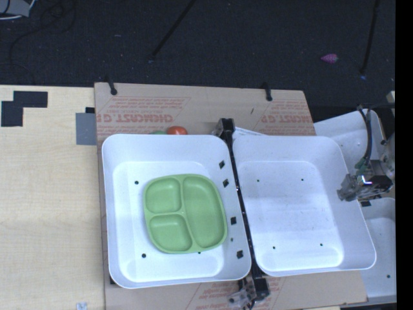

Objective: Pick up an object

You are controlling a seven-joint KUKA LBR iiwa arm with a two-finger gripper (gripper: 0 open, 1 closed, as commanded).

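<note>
While the two white bins sit side by side on the bench, the left bin (122, 173) holds a green divided plate (185, 212) lying flat near its middle, with bare floor showing on every side of it and the widest strip along the left wall. The right bin (297, 205) has an open floor from wall to wall. Just past that bin's right rim, the gripper (362, 185) sits outside the bin, well apart from the plate; whether it is open or closed cannot be told.
</note>
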